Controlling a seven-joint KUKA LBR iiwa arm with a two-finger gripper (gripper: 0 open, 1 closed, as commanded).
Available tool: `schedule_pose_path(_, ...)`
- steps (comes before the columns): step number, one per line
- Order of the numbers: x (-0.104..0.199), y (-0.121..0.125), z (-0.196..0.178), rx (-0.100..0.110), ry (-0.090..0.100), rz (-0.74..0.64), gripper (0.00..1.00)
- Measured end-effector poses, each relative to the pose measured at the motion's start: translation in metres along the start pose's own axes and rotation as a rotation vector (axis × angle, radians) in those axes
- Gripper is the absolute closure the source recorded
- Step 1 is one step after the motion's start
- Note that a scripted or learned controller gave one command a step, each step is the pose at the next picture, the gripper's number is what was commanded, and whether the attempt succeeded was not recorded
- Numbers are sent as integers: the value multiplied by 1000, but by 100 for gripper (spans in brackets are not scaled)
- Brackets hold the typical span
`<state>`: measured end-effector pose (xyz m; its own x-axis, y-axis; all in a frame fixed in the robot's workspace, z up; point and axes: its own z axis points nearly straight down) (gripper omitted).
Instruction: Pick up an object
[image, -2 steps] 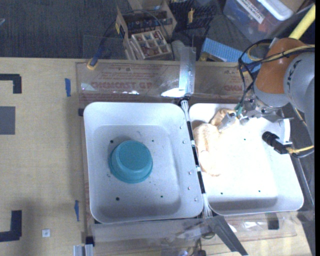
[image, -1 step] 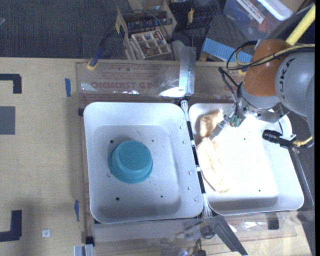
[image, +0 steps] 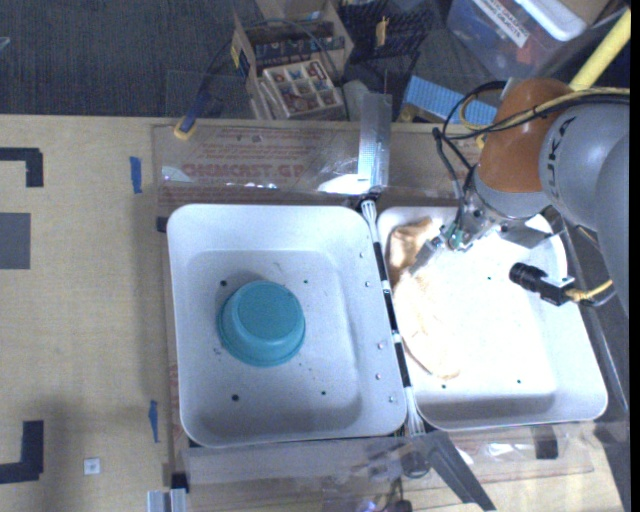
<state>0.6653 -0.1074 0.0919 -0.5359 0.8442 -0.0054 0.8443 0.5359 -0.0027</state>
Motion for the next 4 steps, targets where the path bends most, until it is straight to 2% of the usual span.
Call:
schedule_pose_path(2,0,1,0,4,1,-45,0)
schedule_pose_path(3,0,5,-13,-10,-4,-48,100)
schedule_pose_path(4,39,28,-94,-6,1,258,100)
